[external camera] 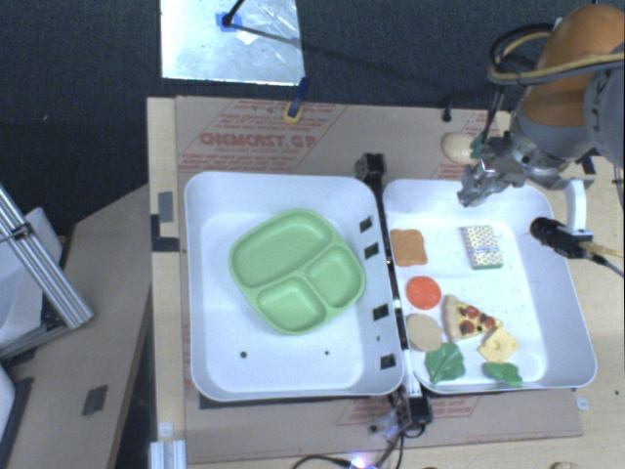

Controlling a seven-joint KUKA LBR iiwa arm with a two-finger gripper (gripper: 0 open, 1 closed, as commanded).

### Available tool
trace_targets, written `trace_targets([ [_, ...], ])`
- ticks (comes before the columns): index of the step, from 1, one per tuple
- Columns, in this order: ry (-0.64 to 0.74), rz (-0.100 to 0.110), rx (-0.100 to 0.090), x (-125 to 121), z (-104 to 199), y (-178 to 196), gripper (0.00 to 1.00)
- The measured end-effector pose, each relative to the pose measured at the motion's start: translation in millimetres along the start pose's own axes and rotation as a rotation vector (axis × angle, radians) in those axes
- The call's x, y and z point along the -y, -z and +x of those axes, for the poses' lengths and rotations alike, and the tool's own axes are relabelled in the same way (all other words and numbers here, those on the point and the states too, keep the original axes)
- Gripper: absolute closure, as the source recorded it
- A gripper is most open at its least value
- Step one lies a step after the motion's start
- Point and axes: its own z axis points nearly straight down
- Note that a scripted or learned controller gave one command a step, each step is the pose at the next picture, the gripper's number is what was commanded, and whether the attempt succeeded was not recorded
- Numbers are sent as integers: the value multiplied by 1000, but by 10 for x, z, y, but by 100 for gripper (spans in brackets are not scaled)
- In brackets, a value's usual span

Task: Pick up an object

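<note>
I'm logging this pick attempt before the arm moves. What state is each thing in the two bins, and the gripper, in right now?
Green divided plate: flat in the left bin, nothing on it.
Toast slice: lying flat in the right bin.
Patterned block: lying flat, untouched.
Red disc: flat.
Pizza slice: flat.
Gripper: above the right bin's far edge, holding nothing visible.

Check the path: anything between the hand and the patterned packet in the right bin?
Nothing visible. The hand is over the right bin's far edge; the patterned packet lies just nearer the camera, with bare white floor between. The toast slice sits off to the packet's left.
</note>
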Motion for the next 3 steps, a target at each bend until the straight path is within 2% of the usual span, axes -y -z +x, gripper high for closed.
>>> trace_targets([
  [1,0,-1,0,-8,605,78,100],
  [2,1,0,-1,51,1144,-25,100],
  [3,-1,-1,0,93,1569,29,100],
])
